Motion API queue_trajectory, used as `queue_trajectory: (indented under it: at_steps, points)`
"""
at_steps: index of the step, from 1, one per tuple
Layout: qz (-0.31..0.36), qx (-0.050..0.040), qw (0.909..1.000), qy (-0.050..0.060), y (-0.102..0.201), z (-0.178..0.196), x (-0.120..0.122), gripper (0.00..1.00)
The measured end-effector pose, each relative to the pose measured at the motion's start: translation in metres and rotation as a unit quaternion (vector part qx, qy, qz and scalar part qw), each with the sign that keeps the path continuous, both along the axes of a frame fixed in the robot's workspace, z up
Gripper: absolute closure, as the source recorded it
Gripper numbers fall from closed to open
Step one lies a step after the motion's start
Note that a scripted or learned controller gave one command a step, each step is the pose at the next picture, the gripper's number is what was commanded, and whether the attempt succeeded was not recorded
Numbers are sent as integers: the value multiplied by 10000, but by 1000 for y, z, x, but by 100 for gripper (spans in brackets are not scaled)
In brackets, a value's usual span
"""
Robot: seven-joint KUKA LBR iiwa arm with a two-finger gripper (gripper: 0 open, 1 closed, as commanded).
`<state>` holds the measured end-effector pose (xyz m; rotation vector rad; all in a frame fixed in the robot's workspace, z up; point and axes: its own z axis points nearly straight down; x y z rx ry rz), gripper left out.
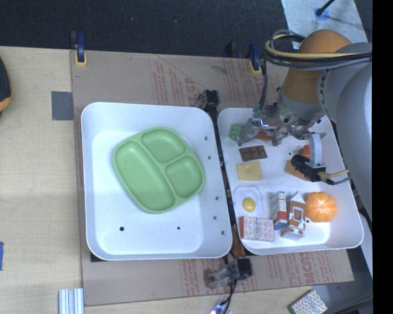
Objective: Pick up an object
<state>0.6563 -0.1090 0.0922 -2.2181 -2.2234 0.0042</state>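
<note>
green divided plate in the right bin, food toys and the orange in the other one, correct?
Not quite. The camera view shows the green divided plate in the left bin, not the right. The food toys and the orange lie in the other one, the right bin, as you said.

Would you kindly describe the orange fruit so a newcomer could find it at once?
Look in the right-hand white bin, the one crowded with small items. At its right side lies the orange fruit, beside small cartons: the only round, bright orange thing there.
</note>
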Motion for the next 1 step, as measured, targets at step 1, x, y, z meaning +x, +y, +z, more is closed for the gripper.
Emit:
queue_trajectory:
  at_steps: [1]
  points:
    - [20, 7, 10000, 16, 16, 0, 0, 0]
